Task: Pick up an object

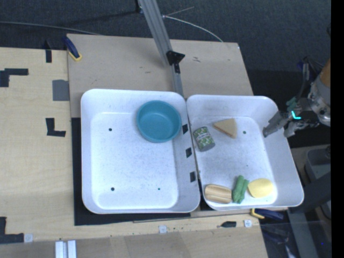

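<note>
The right bin (279, 163) holds several objects. A tan wedge (226, 127) lies near its back, with a small green can (203, 138) to the left of it. Along the front wall sit a tan bread roll (217, 193), a green vegetable (239, 188) and a yellow lemon-like piece (260, 187). A blue bowl (158, 121) rests at the back of the left bin (102, 160). My gripper (280, 127) hangs at the right bin's right rim, above and apart from the objects, open with nothing between its fingers.
The two bins stand side by side on a wooden bench. A slanted metal pole (161, 34) comes down to the gap between the bins at the back. A blue and yellow clip (72, 47) lies at the bench's back left.
</note>
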`<state>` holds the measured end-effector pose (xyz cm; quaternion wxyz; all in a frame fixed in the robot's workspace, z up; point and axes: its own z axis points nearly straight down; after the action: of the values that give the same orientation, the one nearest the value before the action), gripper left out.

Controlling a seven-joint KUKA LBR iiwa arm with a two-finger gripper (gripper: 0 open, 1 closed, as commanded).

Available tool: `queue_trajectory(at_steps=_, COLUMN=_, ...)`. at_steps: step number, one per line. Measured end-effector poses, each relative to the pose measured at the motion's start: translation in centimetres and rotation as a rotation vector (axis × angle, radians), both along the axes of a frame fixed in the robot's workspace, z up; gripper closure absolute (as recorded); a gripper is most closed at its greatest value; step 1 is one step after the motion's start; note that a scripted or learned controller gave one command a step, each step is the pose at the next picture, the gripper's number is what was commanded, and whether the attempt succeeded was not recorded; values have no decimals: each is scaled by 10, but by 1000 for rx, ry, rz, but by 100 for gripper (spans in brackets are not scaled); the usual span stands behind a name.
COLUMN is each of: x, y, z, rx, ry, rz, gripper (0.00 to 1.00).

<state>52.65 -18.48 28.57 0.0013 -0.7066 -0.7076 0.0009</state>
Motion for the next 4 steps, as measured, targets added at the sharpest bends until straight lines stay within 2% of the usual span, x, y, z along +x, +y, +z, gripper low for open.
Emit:
queue_trajectory(at_steps=1, x=0, y=0, z=1, rx=0, ry=-1, rz=0, gripper=0)
queue_trajectory(at_steps=4, x=-2, y=23, z=-180, rx=1, ry=6, rz=0, gripper=0)
